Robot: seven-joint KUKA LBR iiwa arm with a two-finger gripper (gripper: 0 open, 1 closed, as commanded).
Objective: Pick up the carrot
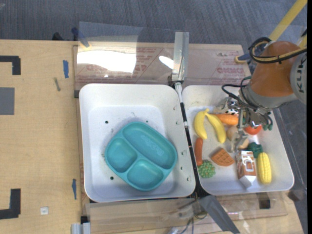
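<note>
step judged: approach, pincer [242,126] lowered over right bin [285,177], carrot [226,119] not yet seen gripped. carrot lay in upper part of right bin, just beside banana [209,125], partly hidden by pincer hardware. pincer state could not be told. next move judged: alignment over carrot, clear of banana. arm [273,77] reached in from right, wrist pointed down.

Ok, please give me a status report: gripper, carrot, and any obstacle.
Gripper low in right bin, above the toy food. Carrot lying beside it, against the banana. Not seen between fingers. Tomato close by.
</note>
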